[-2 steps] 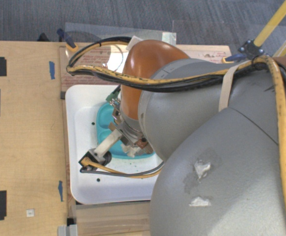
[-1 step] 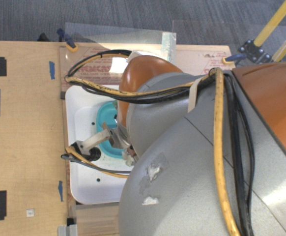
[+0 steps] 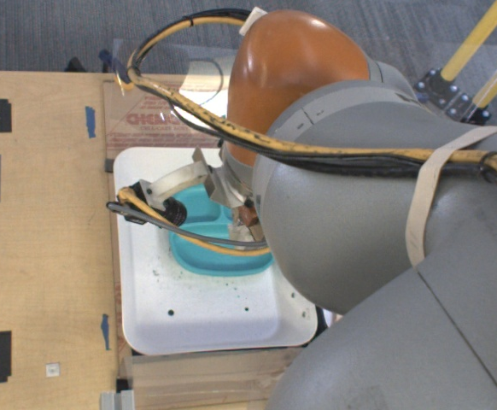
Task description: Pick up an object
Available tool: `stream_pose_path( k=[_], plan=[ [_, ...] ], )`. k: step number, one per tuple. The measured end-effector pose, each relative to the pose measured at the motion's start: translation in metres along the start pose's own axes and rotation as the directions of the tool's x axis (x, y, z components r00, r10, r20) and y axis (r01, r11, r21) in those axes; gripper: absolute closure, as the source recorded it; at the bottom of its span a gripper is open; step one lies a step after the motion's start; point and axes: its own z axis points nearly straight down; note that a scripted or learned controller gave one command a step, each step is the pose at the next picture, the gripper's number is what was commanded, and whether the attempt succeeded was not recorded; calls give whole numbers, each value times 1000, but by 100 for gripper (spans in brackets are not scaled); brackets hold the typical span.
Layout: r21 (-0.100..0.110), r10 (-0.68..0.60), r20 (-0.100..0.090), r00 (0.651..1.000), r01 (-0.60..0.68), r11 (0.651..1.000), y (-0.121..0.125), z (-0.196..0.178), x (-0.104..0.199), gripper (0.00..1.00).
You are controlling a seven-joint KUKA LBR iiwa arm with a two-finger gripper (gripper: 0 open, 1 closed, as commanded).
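Note:
A teal bowl-like object (image 3: 214, 244) lies in the white bin (image 3: 197, 323), toward its middle and right. My gripper (image 3: 242, 219) hangs directly over the teal object's right part, mostly hidden under the wrist and a bundle of cables. A small reddish-brown bit shows at the gripper's tip, against the teal object. The big grey arm (image 3: 377, 229) with its orange band (image 3: 291, 75) covers the bin's right side and whatever lies there.
Black and yellow cables (image 3: 146, 207) loop out to the left over the bin's upper left corner. A cardboard sheet (image 3: 35, 229) lies flat to the left of the bin. The bin's front floor is bare white with a few dark specks.

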Motion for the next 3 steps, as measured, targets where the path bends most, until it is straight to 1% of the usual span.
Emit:
stream_pose_path(
  k=[1,2,3],
  plan=[
    [3,-375,14,927,375,927,19,66,-8,100],
    [-3,0,13,1000,0,1000,2,159,1,100],
    [4,-441,12,898,441,898,0,143,-1,100]
  ],
)
